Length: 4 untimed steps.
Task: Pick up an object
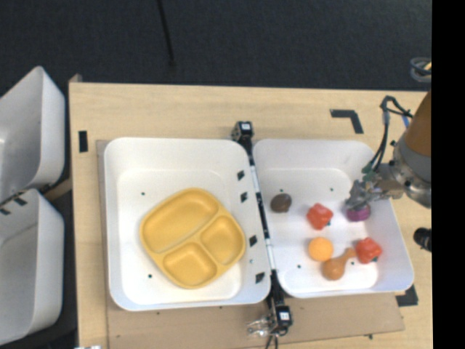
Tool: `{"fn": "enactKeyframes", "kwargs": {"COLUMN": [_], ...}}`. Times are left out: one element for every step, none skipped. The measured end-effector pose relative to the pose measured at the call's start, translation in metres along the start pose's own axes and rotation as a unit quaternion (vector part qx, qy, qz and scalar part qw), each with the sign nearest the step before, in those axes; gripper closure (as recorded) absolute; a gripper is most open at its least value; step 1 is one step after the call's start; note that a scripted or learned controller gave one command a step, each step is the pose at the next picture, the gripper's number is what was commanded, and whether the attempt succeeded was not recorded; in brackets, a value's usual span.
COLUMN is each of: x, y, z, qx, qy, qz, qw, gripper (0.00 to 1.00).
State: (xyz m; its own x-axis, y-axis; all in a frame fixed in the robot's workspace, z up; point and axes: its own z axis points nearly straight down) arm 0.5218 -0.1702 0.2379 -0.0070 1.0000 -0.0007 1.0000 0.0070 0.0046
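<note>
My gripper (361, 196) reaches in from the right and sits low over the far right side of the right bin (305, 158). Directly under its tip lies a small purple object (357, 212), partly covered by the gripper. Also in this bin are a dark brown ball (281, 203), a red piece (319, 216), an orange ball (320, 249), a tan pear-shaped piece (336, 267) and a second red piece (368, 249).
The left bin (123, 166) holds a yellow divided plate (192, 236). A black divider rail (256, 202) runs between the bins. The arm's grey body with its orange band (418, 133) stands over the right bin's right wall.
</note>
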Motion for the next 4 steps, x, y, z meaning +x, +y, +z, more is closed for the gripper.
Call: {"fn": "enactKeyframes", "kwargs": {"x": [0.06,0.122,0.169,0.212], "y": [0.013,0.024,0.039,0.045], "z": [-0.007,-0.007,-0.014,-0.006], "qx": [0.0,0.0,0.001,0.001], "qy": [0.001,0.0,0.001,0.0], "qz": [-0.001,0.0,0.0,0.001], "qw": [1.0,1.0,1.0,1.0], "gripper": [1.0,1.0,1.0,1.0]}}
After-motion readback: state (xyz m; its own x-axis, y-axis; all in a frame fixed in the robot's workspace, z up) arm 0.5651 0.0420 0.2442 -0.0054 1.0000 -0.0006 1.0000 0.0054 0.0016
